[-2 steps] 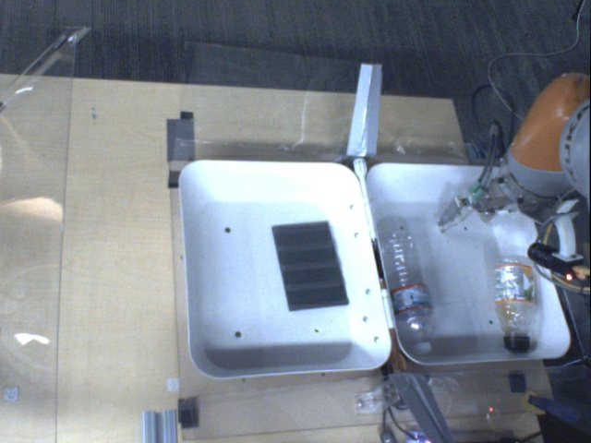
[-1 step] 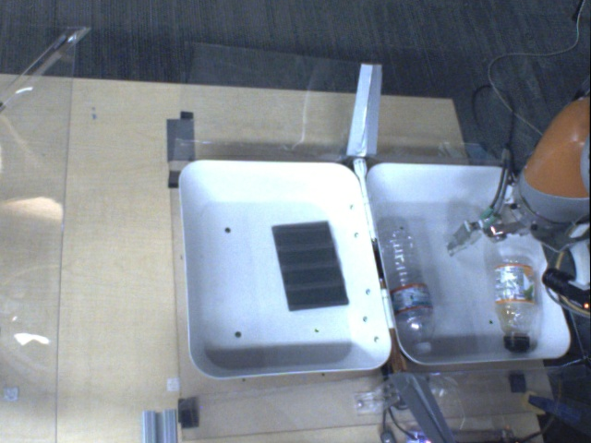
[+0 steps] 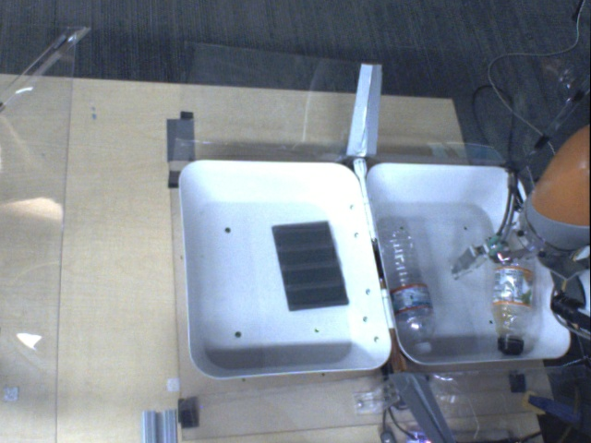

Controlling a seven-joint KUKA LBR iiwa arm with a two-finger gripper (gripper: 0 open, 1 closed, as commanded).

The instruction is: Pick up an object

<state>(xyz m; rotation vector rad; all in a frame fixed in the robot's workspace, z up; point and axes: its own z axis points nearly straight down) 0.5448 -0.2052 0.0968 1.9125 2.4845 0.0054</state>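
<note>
Overhead, two white bins sit side by side on the bench. Left bin [image 3: 212,275] holds a dark ridged pad [image 3: 310,265]. Right bin [image 3: 434,187] holds two clear bottles: one [image 3: 407,289] along its left wall, another [image 3: 510,305], dark-capped, near its right wall. The claw [image 3: 480,253] hangs over the right bin; whether it is open, or grips anything, cannot be told. The dark-capped bottle lies just beside and below the claw. Judged best practice: align across the bottle's narrow width, descend squarely, close at mid-body.
</note>
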